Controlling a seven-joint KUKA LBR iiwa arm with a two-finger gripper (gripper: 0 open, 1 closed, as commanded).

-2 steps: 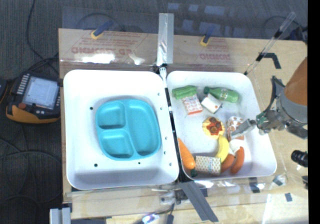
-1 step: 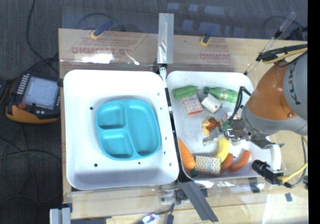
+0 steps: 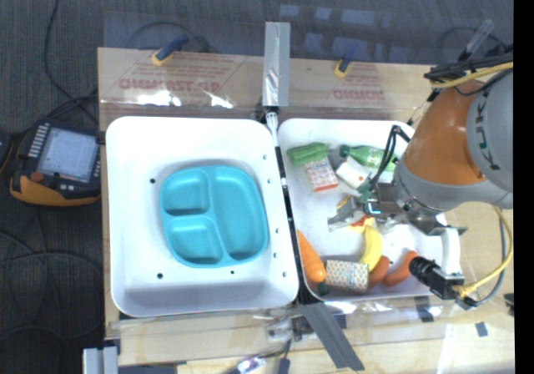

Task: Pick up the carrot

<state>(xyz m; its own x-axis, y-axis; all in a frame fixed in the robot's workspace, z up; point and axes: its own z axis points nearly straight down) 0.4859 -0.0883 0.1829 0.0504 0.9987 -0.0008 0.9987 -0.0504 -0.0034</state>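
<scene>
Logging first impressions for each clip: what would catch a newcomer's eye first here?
The bright blue divided tray sitting alone in the left bin stands out first. Next comes the arm's orange band, over the cluttered right bin, with the gripper low among the items. The orange carrot lies against that bin's left wall near the front, beside a yellow banana.

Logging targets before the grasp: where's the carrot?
The carrot lies in the right bin, against its left wall near the front corner, just left of the speckled block.
</scene>
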